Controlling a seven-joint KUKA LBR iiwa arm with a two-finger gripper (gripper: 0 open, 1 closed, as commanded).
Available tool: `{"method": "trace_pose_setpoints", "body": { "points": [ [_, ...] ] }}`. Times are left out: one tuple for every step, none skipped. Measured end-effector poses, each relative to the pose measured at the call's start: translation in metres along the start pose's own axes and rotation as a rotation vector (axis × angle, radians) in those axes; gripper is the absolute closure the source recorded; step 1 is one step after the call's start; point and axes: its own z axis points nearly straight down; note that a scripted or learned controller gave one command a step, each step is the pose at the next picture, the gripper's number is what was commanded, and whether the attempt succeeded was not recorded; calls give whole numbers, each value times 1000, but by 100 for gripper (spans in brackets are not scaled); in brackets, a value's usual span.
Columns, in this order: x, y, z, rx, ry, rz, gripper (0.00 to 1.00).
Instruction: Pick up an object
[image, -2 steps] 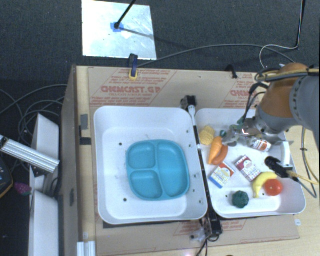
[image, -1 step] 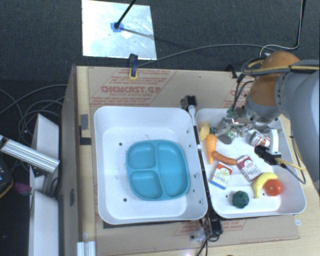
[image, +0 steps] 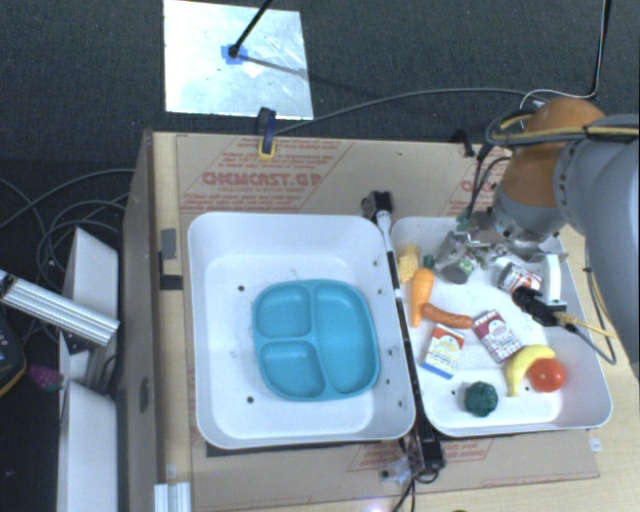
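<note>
The claw (image: 462, 252) hangs low over the right bin (image: 590, 400), just beside the carrot (image: 422, 292), likely lining up a pick, though its grip state is unclear.

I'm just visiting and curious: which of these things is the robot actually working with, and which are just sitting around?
Part of the job:
- hand
- carrot
- banana
- tomato
- broccoli
- small carton
- right bin

Just lying about:
- blue divided plate
- left bin
- cables
- foil sheet
</note>
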Motion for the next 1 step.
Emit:
{"method": "trace_pose_setpoints", "body": {
  "points": [
    [75, -31, -90, 2, 1, 2, 100]
  ]
}}
